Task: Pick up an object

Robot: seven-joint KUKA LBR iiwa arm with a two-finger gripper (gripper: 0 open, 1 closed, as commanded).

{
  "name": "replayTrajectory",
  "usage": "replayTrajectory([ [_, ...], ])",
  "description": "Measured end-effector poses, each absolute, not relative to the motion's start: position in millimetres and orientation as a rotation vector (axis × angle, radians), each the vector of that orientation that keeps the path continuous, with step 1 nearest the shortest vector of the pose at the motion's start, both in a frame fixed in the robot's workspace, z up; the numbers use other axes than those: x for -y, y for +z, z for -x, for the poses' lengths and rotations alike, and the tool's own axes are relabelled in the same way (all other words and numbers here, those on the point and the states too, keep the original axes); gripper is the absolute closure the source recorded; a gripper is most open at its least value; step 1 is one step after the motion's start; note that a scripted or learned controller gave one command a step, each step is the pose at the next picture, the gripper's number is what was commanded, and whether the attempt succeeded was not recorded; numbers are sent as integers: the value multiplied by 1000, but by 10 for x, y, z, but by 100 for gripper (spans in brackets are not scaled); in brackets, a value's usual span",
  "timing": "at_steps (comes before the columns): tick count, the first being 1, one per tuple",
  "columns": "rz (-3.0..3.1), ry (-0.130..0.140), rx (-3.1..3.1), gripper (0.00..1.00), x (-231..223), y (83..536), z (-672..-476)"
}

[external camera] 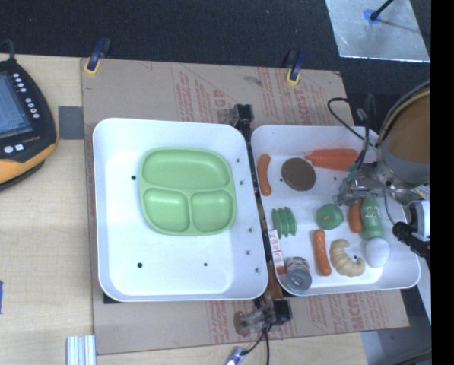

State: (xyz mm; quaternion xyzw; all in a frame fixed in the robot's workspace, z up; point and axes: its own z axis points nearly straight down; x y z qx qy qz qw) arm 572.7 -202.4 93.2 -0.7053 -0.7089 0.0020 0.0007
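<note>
**Gripper low over the right bin's right side, among the toy food**

The arm (pixel 411 139) comes in from the right edge of the frame, and its gripper (pixel 357 182) hangs over the right part of the right bin (pixel 266 139). Whether it is open or closed cannot be told from this angle, and nothing can be seen caught in it.

Just below the gripper lie a green bottle (pixel 372 217) and a small orange piece (pixel 354 217) side by side, with a white egg (pixel 376 251) below them. Just above the gripper, near the bin's upper rim, lies a carrot (pixel 331 158). To its left sits a brown round patty (pixel 297 173), and further left, along the bin's left wall, an upright sausage (pixel 265 174).

In the middle of the bin sit a green round piece (pixel 329 216) and a green ribbed piece (pixel 284 221). Lower down lie another sausage (pixel 321 252), a pale croissant (pixel 347 256) and, at the lower left corner, a tin can (pixel 297 273).

The left bin (pixel 112 226) holds a green divided plate (pixel 188 190), lying flat in its upper middle. At the left edge of the frame a control pendant (pixel 14 124) rests on the bench (pixel 36 265)
</note>
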Motion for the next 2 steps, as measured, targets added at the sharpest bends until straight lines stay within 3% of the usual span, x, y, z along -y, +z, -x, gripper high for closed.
replayTrajectory([
  [1,2212,5,2227,0,1525,915,-5448],
  [2,2217,2,2226,0,2013,1645,-6089],
])
